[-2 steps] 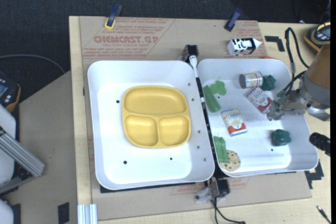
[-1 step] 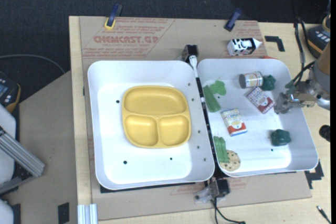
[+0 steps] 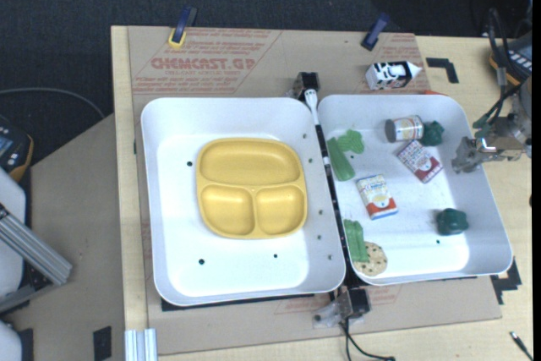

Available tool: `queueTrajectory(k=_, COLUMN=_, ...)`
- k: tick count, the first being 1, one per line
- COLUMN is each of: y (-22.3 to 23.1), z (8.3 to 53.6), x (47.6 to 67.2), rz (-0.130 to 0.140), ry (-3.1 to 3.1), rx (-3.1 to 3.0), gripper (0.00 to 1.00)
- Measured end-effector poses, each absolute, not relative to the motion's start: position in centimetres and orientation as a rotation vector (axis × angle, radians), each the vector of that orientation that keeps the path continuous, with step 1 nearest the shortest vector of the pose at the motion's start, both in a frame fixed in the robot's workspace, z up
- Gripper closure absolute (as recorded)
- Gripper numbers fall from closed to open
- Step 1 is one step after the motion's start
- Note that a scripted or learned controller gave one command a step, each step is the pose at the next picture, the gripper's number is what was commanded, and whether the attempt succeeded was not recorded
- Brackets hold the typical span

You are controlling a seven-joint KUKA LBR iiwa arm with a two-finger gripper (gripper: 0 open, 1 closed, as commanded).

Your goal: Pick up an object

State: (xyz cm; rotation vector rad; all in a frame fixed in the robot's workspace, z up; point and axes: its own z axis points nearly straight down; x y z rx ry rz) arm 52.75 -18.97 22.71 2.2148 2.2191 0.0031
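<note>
Two white bins sit side by side on the worktop (image 3: 254,55), which is covered by a cardboard sheet printed with red lettering. The left bin (image 3: 169,266) holds just a yellow divided plate (image 3: 251,186) with three compartments, sitting about in the middle.

All the small stuff is in the right bin (image 3: 486,241). Near its left wall there's a green leafy toy (image 3: 344,152), and further down that same wall another green piece (image 3: 354,239) touching a tan speckled cookie-looking thing (image 3: 372,259). A small carton with a red and yellow label (image 3: 377,196) lies roughly in the centre. Up top there's a little can (image 3: 404,129) on its side with a dark green lump (image 3: 433,132) just beside it, and a red and white packet (image 3: 420,161) right below those. Another dark green lump (image 3: 451,221) sits alone near the right wall.

The gripper (image 3: 470,155) hangs at the right bin's right rim, apart from every object, nothing between the jaws. Can't tell if the jaws are apart or together, too blurry.

Outside the bins, a black and white cow-print carton (image 3: 393,74) sits on the worktop behind the right bin, and two clamps (image 3: 179,28) pin the back edge.
</note>
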Motion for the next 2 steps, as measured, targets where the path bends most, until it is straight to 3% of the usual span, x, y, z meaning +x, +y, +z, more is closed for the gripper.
queueTrajectory(k=2, y=-8.6, z=21.2, x=54.6, rz=0.0, ry=2.231, rx=2.218, gripper=1.0)
